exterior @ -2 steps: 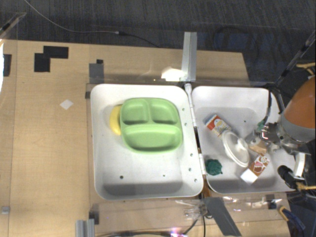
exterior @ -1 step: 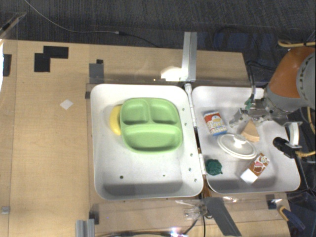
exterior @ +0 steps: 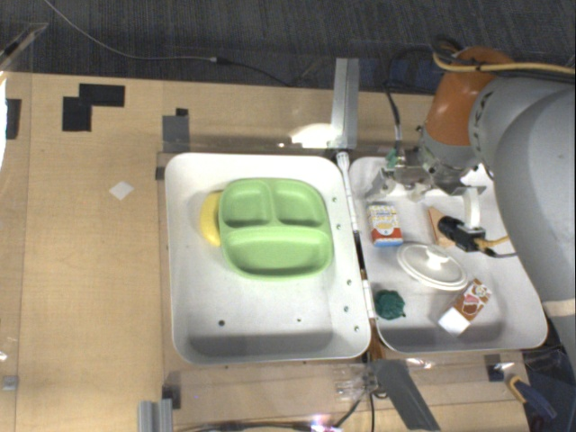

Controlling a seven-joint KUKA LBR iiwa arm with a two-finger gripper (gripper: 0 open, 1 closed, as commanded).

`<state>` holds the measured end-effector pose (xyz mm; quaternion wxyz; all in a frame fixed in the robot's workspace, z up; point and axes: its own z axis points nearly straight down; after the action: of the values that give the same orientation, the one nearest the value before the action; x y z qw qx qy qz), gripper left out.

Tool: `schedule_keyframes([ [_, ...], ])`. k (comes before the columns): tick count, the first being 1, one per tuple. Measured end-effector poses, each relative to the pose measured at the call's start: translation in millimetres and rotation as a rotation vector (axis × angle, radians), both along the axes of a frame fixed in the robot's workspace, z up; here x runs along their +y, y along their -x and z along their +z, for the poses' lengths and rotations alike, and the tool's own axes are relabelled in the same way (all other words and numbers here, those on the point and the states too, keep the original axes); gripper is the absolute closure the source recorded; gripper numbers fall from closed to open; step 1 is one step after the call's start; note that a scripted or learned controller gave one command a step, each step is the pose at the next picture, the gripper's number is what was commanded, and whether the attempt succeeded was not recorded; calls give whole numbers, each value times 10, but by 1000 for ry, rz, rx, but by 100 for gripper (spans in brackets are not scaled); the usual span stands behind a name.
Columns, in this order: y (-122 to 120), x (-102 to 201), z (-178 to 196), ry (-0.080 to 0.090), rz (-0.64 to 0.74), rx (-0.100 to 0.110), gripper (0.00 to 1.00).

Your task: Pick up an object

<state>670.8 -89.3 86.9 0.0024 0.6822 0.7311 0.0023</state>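
My gripper (exterior: 407, 178) hangs over the back of the right bin (exterior: 513, 331), below the orange wrist band. Just in front of it a small red and white carton (exterior: 385, 223) stands in the bin. A white round lid (exterior: 431, 265) lies in the middle of that bin. Near the front edge are a dark green lump (exterior: 390, 304) on the left and a brown and white carton (exterior: 466, 305) on the right. Nothing is seen held by the gripper.
The left bin (exterior: 261, 322) holds a green divided plate (exterior: 274, 226) with a yellow thing (exterior: 209, 219) sticking out from under its left side. The arm's grey body covers the right bin's right side. A metal post (exterior: 346, 106) stands behind the bins.
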Motion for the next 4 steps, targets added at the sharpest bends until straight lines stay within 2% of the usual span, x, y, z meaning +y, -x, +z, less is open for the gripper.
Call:
schedule_keyframes([
  [1,573,-569,2,1,-38,0,0],
  [2,-1,-313,301,1,-94,-1,0],
  [3,158,-155,124,-2,-412,2,0],
  [4,782,-21,133,-1,-292,3,0],
])
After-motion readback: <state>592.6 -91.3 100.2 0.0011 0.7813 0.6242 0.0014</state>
